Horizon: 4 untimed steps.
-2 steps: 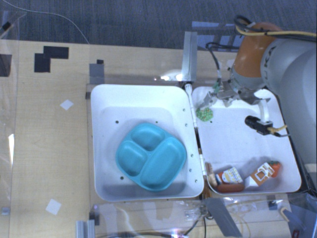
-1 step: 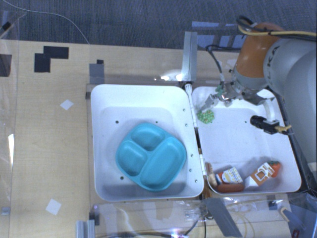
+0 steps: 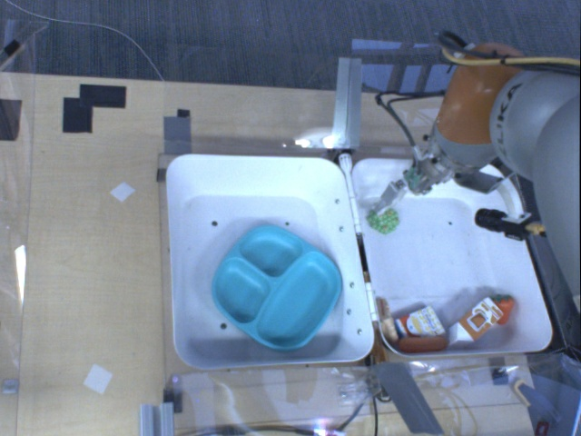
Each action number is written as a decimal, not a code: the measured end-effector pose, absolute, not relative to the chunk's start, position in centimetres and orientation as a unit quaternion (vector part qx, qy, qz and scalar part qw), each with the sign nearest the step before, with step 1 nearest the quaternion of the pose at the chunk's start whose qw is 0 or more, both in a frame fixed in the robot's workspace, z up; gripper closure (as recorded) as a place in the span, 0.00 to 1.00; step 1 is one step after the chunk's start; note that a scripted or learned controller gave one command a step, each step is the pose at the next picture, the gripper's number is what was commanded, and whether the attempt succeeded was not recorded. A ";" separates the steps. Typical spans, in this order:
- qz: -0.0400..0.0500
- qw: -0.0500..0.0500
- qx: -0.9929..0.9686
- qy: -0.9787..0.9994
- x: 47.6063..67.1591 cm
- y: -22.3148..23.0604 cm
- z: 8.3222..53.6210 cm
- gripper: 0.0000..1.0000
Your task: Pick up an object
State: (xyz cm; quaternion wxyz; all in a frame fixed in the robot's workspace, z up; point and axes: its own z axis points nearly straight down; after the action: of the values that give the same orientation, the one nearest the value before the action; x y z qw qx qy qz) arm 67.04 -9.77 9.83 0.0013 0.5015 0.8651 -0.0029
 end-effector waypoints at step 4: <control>0.001 0.004 0.370 0.929 62.4 -13.6 8.8 0.00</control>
State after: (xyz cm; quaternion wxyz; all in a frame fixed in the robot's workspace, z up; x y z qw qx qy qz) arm 62.38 -13.63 8.78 0.0041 0.3699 0.9291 0.0012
